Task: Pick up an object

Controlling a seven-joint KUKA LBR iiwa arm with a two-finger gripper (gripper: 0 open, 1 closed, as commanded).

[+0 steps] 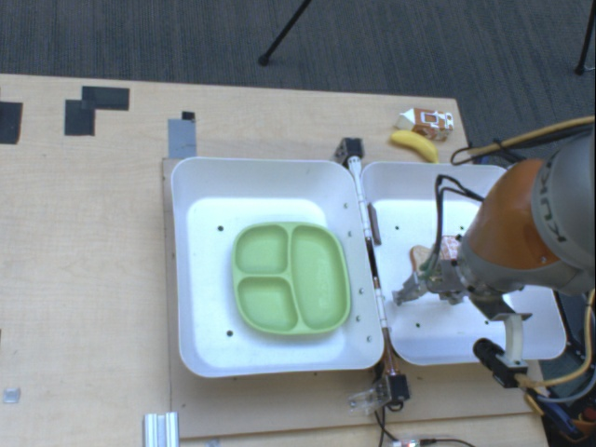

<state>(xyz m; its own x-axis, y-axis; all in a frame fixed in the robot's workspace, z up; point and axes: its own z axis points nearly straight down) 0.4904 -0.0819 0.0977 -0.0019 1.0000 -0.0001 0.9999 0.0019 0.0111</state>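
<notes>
While the claw (410,294) hangs low in the right bin (410,343), can't tell its state, beside a small tan object (422,254), I'd center over that thing and drop straight down before squeezing.

We see a pale wooden bench (84,250) | dark grey carpet floor (186,17) beyond | 1 black stand leg (293,17) crossing it

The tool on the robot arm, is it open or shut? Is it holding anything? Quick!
Tool: low inside the right bin, beside a small tan object; whether it is open, closed or holding anything cannot be told from this view.
</notes>
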